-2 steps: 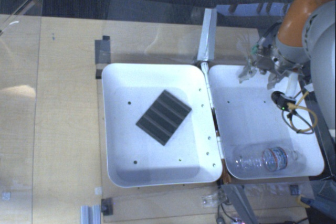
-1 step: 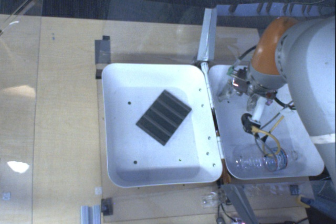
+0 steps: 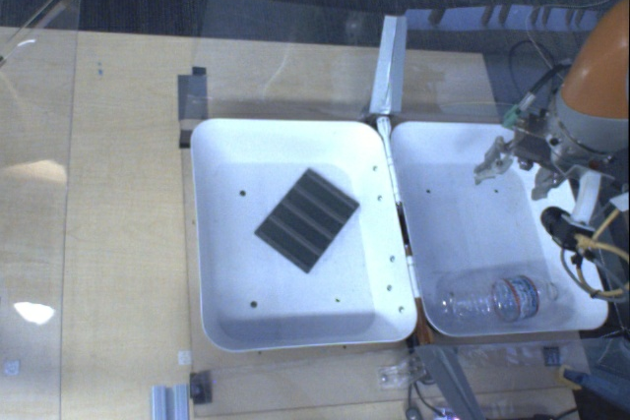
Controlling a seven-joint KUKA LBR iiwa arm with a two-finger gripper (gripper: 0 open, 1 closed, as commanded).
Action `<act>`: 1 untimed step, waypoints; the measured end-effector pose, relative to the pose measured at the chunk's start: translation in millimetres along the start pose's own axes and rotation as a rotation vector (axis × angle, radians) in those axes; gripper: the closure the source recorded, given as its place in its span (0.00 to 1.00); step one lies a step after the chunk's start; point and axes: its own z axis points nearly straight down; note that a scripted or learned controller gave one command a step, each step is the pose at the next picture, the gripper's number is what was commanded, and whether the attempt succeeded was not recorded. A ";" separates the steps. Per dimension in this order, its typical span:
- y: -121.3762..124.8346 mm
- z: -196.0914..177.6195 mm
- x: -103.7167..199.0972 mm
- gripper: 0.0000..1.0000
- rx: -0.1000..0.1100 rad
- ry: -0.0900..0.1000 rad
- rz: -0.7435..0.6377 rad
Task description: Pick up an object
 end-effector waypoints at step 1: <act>-86.5 28.9 25.9 0.00 0.005 0.000 0.133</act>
